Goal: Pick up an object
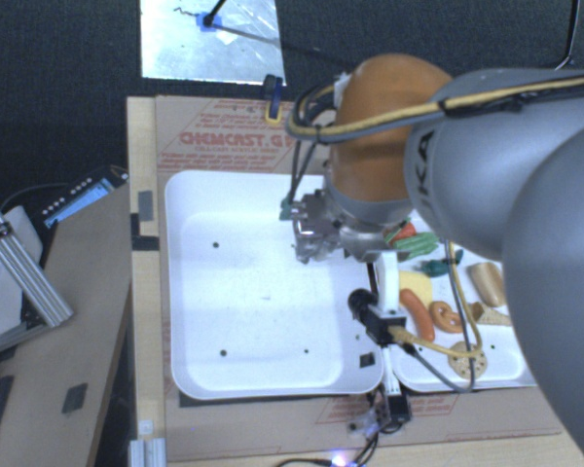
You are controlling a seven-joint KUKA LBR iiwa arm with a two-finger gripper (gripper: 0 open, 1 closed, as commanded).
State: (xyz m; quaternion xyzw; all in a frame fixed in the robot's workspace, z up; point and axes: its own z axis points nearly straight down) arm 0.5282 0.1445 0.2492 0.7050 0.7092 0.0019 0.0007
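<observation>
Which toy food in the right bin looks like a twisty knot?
The pretzel, brown and looped, beside the reddish-orange sausage. The cookie below is round and speckled, and the yellow piece is flat.

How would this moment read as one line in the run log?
arm: over bins' divide | gripper: above left bin, nothing seen between fingers | right bin: toy foods | pick: not yet

Lots of room on the left, a crowd on the right

We see the left bin [190, 290] with a wide bare white floor where a claw could go down and slide about, though the big grey arm [506, 183] hangs over its right side. The right bin [511, 368] is crowded with small things lying close together, like a sausage [416, 311], a pretzel [445, 316], a cookie [467, 362] and a green piece [417, 245], with little room between them.
</observation>
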